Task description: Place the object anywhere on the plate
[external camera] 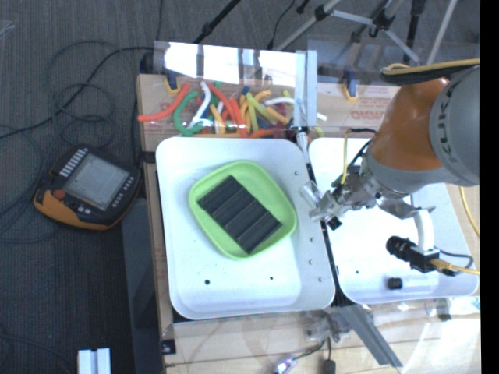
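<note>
A dark grey ribbed rectangular object (pixel 238 213) lies flat in the middle of the green plate (pixel 204 181), which sits in the left white bin (pixel 234 291). My gripper (pixel 324 213) hangs over the divider between the two bins, just right of the plate's right rim and apart from the object. Its fingers stand open with nothing between them. The grey arm with its orange band (pixel 413 131) reaches in from the right above the right bin (pixel 366 275).
A small black piece (pixel 395 284) lies near the right bin's front edge, and a black fitting with a cable (pixel 407 249) sits over that bin. Coloured tubes (pixel 226 109) are heaped behind the left bin. A teach pendant (pixel 90 187) lies on the floor at left.
</note>
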`<state>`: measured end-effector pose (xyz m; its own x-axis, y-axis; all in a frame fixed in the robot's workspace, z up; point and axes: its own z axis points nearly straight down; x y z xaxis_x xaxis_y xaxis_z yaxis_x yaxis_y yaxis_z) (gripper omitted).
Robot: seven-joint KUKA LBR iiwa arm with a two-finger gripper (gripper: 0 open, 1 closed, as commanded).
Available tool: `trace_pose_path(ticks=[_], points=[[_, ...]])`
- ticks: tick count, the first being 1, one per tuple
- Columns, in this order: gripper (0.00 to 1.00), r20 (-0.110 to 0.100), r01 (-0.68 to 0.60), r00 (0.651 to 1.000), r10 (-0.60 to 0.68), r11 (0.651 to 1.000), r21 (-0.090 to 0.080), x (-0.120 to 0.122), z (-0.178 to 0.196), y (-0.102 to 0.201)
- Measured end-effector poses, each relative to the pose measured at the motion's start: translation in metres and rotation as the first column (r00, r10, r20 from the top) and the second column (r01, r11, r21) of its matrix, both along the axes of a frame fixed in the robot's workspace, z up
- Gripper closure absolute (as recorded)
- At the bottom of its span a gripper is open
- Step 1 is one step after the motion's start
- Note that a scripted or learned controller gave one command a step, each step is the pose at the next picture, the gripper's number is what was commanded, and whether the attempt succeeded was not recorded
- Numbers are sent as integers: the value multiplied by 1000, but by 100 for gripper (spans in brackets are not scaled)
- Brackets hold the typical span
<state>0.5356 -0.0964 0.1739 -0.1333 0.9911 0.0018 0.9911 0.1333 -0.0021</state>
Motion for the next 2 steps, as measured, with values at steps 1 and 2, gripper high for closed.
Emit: trace_pose_path(ticks=[1,2], points=[[100,0,-246,969,246,969,0,14,9,63],[0,0,-246,969,246,969,1,14,9,63]])
